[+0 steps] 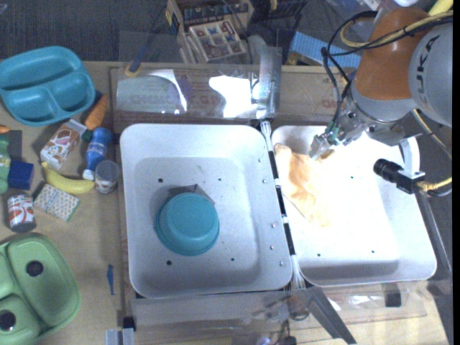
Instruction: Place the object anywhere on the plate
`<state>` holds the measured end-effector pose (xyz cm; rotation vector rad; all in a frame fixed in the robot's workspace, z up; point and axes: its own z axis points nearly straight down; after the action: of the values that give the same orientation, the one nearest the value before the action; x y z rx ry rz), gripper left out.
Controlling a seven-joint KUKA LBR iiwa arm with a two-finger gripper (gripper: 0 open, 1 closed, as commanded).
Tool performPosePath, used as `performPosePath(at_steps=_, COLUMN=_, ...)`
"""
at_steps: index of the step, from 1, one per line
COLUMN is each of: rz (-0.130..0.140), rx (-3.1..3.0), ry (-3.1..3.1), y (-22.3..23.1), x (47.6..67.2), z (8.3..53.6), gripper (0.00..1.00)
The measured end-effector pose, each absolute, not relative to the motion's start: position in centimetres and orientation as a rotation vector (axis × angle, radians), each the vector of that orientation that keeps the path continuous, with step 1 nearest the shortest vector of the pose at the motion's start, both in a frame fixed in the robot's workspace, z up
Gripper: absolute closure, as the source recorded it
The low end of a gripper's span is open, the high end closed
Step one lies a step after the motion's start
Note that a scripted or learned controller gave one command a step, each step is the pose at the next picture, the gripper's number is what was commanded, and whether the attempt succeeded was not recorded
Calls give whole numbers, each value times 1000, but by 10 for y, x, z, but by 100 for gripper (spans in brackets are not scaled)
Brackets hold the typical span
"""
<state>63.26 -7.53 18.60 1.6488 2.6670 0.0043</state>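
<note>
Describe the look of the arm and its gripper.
The arm is grey with a rounded orange band above the wrist and dark letters on its casing. Black cables loop beside the band. The gripper is small, metallic and pale, partly washed out by glare.

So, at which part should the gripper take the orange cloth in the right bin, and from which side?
Judging by its pose, grip the raised fold at the cloth's upper end, coming straight down. It lies crumpled and mostly flat against the right bin's left wall, and the gripper hovers near that end.
</note>
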Motion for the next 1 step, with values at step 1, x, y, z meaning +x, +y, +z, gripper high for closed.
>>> performPosePath(at_steps=1, rz=0, rx=1805, ry=2572, y=-5, x=580, z=185, gripper=100)
